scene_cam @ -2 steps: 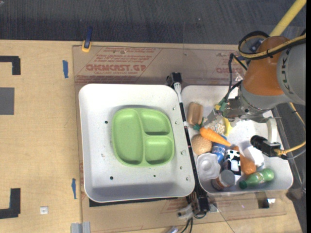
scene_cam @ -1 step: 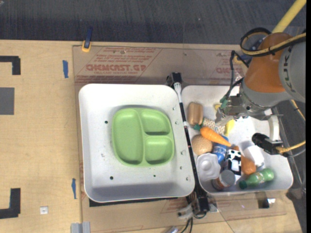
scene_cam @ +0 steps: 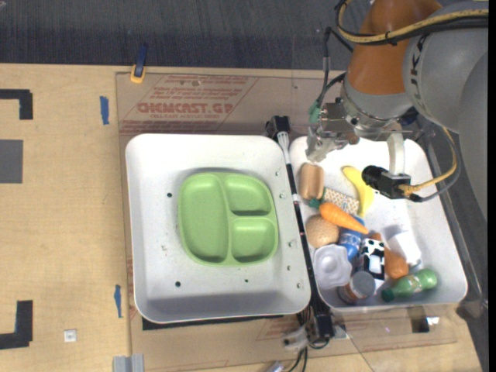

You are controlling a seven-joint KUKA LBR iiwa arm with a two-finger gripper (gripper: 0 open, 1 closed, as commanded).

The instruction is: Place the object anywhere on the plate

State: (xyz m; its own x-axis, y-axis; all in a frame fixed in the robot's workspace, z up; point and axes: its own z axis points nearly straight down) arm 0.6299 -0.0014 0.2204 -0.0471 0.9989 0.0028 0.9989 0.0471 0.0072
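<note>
Overall, bench: a tan board (scene_cam: 62,231) with blue tape marks, bearing two shallow white bins side by side.
Arm: grey with an orange band (scene_cam: 391,29), reaching in from the right and hanging over the far end of the right bin.
Left bin (scene_cam: 147,231): sits left of the right bin, their inner rims touching; it holds the plate.
Right bin (scene_cam: 446,231): crowded with small toy foods and containers, mostly at its near end.
Plate (scene_cam: 229,217): light green with three compartments, lying flat in the middle of the left bin, nothing on it.
Gripper (scene_cam: 319,152): pointing down over the far left corner of the right bin, just above the bread roll; its fingers are a little apart, with nothing seen between them. Contact with the roll cannot be told.
Bread roll (scene_cam: 311,181): brown and oblong, against the right bin's left wall, just beyond the carrot.
Banana (scene_cam: 358,186): yellow, right of the roll, beside a black part of the arm's fitting.
Carrot (scene_cam: 342,217): orange, lying slantwise in the right bin's middle.
Clear cup (scene_cam: 333,263): near the carrot, toward the near end.
Green bottle (scene_cam: 411,284): lying in the right bin's near right corner.
</note>
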